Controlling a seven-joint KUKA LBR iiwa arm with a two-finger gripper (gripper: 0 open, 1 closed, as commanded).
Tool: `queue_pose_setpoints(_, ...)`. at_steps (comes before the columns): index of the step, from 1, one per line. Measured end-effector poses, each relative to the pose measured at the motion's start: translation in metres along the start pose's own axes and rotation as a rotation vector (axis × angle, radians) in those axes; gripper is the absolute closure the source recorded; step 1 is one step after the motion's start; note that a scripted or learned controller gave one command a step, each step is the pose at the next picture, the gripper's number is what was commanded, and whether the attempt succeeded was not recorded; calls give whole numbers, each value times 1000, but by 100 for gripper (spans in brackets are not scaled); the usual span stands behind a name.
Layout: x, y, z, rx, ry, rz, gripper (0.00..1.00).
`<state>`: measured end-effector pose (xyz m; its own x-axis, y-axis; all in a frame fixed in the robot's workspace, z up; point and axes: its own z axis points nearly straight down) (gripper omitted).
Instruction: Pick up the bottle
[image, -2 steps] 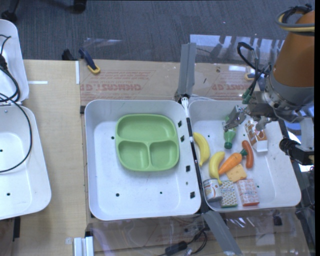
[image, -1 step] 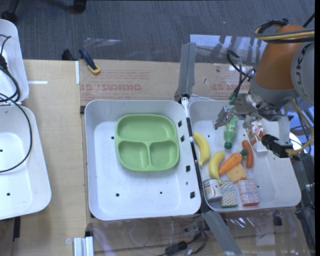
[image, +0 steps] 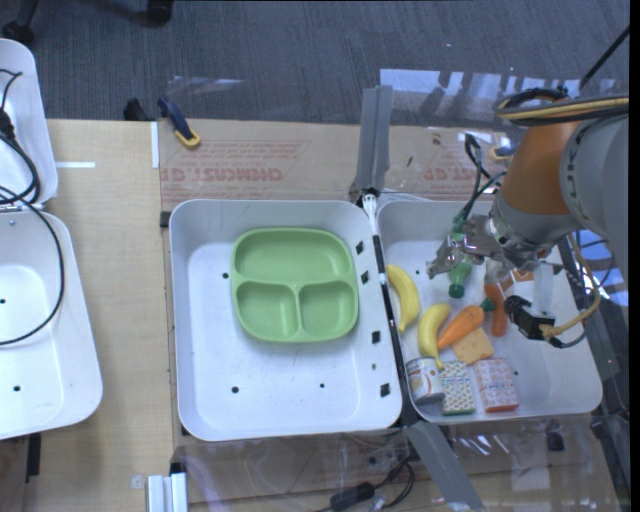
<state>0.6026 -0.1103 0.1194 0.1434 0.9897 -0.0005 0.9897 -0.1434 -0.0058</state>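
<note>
Can (image: 424, 382) — bottle (image: 459, 272), green, dark-capped, tilted

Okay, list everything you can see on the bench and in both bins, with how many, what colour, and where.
Divided plastic plate: one, light green, middle of the left white bin.
Bananas: two, yellow, left part of the right white bin.
Carrot: one, orange, centre of the right bin.
Small bottle: one, green, right bin, at the end effector.
Tin can: one, lying at the right bin's near left corner.
Small boxes: two, beside the can.
Cardboard sheet: one, brown, behind the bins.
End effector: one, grey, over the bottle; fingers unclear.
</note>
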Motion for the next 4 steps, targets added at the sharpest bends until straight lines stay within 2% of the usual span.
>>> queue_pose_setpoints(1, 22, -3, -70, -2, -1, -45, 0)
queue_pose_setpoints(2, 16, 43, 29, -4, -2, -60, 0)
queue_pose_setpoints(3, 15, 43, 22, -2, -3, -62, 100)
queue_pose_setpoints(4, 76, 13, -70, -2, -2, -49, 100)
